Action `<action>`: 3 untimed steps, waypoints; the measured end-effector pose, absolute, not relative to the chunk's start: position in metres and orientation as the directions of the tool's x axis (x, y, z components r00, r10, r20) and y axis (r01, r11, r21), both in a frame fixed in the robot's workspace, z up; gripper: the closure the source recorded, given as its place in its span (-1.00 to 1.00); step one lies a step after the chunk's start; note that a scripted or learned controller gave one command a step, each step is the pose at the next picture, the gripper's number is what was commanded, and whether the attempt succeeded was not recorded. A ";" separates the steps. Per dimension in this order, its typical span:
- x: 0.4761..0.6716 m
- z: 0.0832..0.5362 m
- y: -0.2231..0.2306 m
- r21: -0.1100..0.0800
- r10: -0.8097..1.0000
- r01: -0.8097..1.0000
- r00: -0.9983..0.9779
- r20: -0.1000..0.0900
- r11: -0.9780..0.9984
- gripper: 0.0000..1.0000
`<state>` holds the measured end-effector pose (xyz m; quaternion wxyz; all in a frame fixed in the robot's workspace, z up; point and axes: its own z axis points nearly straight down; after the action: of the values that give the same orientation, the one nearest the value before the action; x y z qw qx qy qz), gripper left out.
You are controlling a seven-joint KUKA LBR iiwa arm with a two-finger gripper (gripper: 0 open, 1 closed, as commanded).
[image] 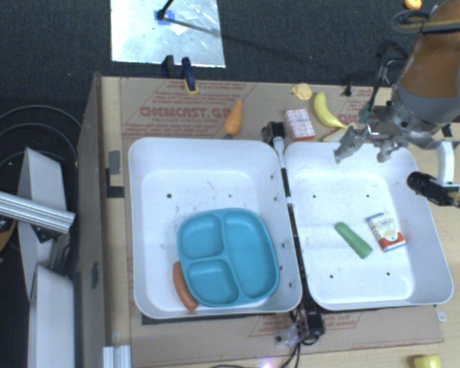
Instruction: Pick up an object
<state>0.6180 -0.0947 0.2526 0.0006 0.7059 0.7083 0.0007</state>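
The right bin (414, 282) holds a green stick-shaped object (353, 239) and, just right of it, a small red, white and blue packet (386, 231). The left bin (153, 198) holds a blue divided plate (227, 257) with an orange sausage-like piece (184, 286) along its lower left side. My gripper (365, 148) hangs over the far edge of the right bin, well above and behind the green stick. Its two fingers stand spread apart with nothing between them.
Behind the bins on the cardboard lie a banana (326, 112), a small pink box (300, 124), an orange carrot-like piece (233, 118) and a yellow bit (302, 91). A black fitting (432, 189) sits at the right bin's right rim.
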 end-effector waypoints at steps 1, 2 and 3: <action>0.569 0.143 -0.107 -0.011 1.000 1.000 0.001 0.002 -0.001 -1.00; 0.552 0.081 -0.154 -0.002 1.000 1.000 0.003 -0.001 -0.003 -1.00; 0.554 0.095 -0.151 0.003 1.000 1.000 -0.002 -0.001 0.002 1.00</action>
<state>0.5544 -0.1508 0.0947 0.0013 0.7064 0.7078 0.0009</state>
